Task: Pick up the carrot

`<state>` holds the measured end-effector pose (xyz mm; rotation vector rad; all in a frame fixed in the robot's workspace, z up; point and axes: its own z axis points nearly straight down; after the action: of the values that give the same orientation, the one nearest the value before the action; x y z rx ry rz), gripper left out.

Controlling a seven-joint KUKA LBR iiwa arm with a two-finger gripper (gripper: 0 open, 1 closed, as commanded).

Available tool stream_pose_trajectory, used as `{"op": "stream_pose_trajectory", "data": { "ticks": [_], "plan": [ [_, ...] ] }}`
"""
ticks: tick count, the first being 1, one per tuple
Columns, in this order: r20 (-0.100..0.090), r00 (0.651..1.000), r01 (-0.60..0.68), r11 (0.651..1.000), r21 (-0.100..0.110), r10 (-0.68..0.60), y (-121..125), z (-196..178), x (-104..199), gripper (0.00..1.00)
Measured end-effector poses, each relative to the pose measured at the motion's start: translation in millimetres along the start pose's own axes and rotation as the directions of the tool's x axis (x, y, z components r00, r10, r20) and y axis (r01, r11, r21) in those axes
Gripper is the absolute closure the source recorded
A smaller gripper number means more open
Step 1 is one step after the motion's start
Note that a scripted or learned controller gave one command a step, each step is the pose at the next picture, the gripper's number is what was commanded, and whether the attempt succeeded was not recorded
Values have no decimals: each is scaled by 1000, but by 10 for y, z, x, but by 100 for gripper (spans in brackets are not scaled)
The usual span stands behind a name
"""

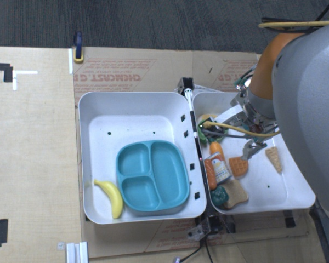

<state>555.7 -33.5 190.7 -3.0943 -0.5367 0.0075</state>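
Two white bins sat side by side, the left bin [88,147] and the right bin [290,193]. The left held one teal divided plate [152,175] and one banana [113,196]. At lower right lay one carrot [209,170], one bottle [219,162] and one cone [274,159].

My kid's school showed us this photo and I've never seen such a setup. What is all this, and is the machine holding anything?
It is one picture, taken by a fixed camera above a bench, looking down at a slant. The big grey shape with an orange band is a robot arm reaching in from the right. Its end effector, the part that grasps, hangs over the right bin; I cannot tell whether it holds anything. That bin has toy food piled along its left side: a carrot, a small bottle and a few other pieces. An ice cream cone lies apart. The left bin holds a blue divided plate and a banana beside it. The arm is meant to pick up the carrot.
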Motion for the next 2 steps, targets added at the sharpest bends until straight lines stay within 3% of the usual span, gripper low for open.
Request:
{"op": "stream_pose_trajectory", "data": {
  "ticks": [1, 2],
  "plan": [
    [0, 1000, 0, 1000, 0, 0, 0, 0, 0, 0],
    [2, 999, -32, 999, 3, 32, 579, 1004, -362, 0]
  ]
}}
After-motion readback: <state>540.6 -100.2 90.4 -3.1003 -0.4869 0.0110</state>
